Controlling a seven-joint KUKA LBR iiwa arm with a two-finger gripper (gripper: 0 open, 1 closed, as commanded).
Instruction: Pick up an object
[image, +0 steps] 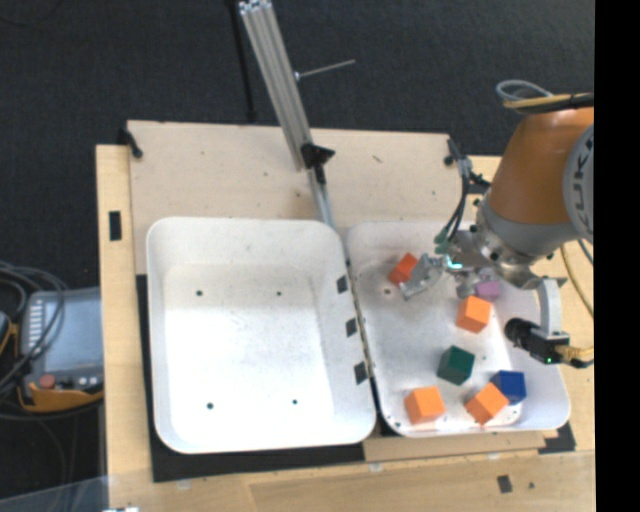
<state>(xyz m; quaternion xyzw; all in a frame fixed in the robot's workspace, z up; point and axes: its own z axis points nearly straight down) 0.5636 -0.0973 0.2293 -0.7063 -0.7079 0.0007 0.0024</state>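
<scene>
My gripper (418, 280) hangs low over the right bin (400, 350), its fingers pointing left. Right beside the fingertips, at their upper left, lies a small orange-red block (403, 268); I cannot tell whether they touch it. Further blocks lie in the same bin: an orange one (474, 313) with a pale purple one (488, 290) just behind it, a dark green one (456, 364), an orange one (425, 404), another orange one (487, 402) and a blue one (510, 384).
The left bin (250, 330) stands next to the right one, their rims meeting near the middle. A slanted metal post (285, 90) rises behind the bins. A grey box with cables (60, 350) sits off the bench at left.
</scene>
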